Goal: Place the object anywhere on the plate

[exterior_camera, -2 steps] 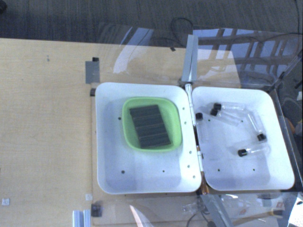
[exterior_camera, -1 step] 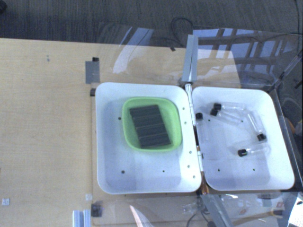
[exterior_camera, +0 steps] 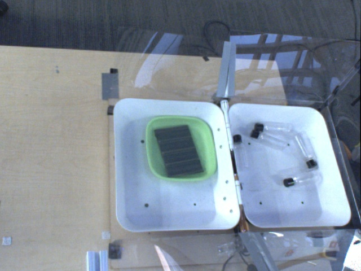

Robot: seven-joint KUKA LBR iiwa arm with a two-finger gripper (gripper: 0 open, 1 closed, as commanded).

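The dark grey ribbed rectangular block (exterior_camera: 179, 150) lies flat inside the square lime-green plastic plate (exterior_camera: 153, 151) in the left shallow white bin (exterior_camera: 130, 208), so placement appears complete; finger state cannot be told

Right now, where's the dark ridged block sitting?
The dark ridged block lies on the green plate in the left white bin, left of the right bin holding clear capped tubes.

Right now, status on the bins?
Dark ridged block lying on green plate, left bin. Clear black-capped tubes scattered in right bin. Nothing obstructing plate.
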